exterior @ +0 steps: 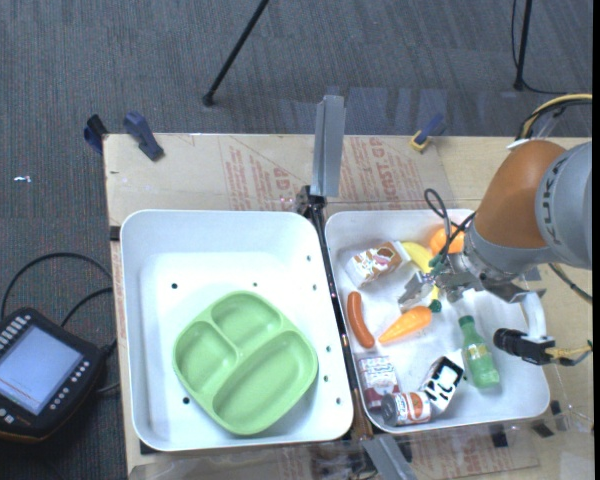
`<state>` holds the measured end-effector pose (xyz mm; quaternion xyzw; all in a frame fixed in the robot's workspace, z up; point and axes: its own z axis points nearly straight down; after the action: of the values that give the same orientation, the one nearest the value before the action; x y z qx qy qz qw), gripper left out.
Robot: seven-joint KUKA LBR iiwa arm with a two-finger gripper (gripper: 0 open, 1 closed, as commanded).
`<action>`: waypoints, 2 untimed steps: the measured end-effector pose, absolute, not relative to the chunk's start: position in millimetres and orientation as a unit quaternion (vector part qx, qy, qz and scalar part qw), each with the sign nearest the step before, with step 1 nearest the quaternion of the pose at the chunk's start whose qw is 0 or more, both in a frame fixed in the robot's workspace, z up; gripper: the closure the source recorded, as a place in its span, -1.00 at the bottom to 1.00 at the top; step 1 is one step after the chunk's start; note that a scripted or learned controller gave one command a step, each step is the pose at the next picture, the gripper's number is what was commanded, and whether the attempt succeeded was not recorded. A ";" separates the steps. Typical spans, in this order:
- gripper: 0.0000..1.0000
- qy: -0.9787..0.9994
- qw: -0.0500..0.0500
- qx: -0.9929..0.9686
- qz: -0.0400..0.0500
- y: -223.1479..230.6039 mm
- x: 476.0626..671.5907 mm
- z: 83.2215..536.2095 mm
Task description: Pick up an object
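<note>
White plastic is framing both work areas: the left shallow white bin (140, 268) is sitting centre-left of the frame, and the right shallow white bin (536, 393) is lying beside it, their inner rims touching along a dark seam. A light green three-compartment plastic plate (245, 361) is occupying the lower middle of the left bin, leaving open floor along the upper and left walls.

The right bin is crowded. A small printed snack carton (375, 262) is lying near its upper left, a red toy sausage (359, 319) is lying close to the left wall, and an orange toy carrot (408, 324) is lying at the centre. A green plastic bottle (478, 352) is lying towards the lower right, well clear of the right wall. A black-and-white patterned packet (442, 379), a red-labelled can (412, 407) and a dark red printed packet (378, 376) are crowding the lower edge.

The grey arm with the orange band (520, 208) is reaching in from the right of the frame, covering the bin's upper right corner. The metal two-finger gripper (423, 286) is hanging just above the carrot, beside a yellow toy banana (417, 255); how far it is spread, and whether it is grasping anything, I cannot tell
</note>
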<state>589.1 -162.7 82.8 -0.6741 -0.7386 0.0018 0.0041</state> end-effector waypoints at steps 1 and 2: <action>-1.00 -0.770 0.005 -0.638 0.003 -100.7 565.3 82.4; -1.00 -0.797 0.005 -0.605 0.002 -89.5 533.8 82.4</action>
<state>533.8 -89.5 82.4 -0.6046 -0.7965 0.0023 0.0050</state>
